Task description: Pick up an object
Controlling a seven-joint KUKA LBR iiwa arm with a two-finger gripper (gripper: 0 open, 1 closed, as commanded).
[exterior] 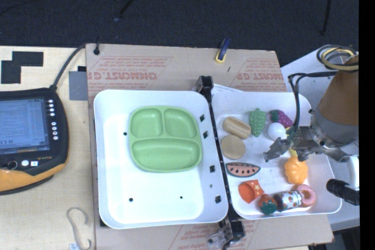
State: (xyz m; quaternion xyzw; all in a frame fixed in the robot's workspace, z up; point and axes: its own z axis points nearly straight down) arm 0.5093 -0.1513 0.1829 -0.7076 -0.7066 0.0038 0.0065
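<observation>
The right bin (328, 208) holds several toy foods: a bread roll (237, 126), green grapes (256, 120), purple grapes (283, 118), a white ball (275, 130), a tan round biscuit (233, 147), a watermelon slice (242, 170), a red piece (250, 191), an orange pepper (296, 172), a dark bottle (286, 201) and a pink doughnut (306, 196). My gripper (285, 150) hangs low over the bin's right half, just above the orange pepper and below the white ball. I see nothing held in it. The left bin (111, 184) carries a green divided plate (165, 139).
The grey and orange arm (340, 108) reaches in from the right over the bin's edge. A teach pendant (29, 132) lies on the bench at far left. A yellow and blue clamp (221, 52) sits on the cardboard behind the bins. A metal hook (76, 222) lies at front left.
</observation>
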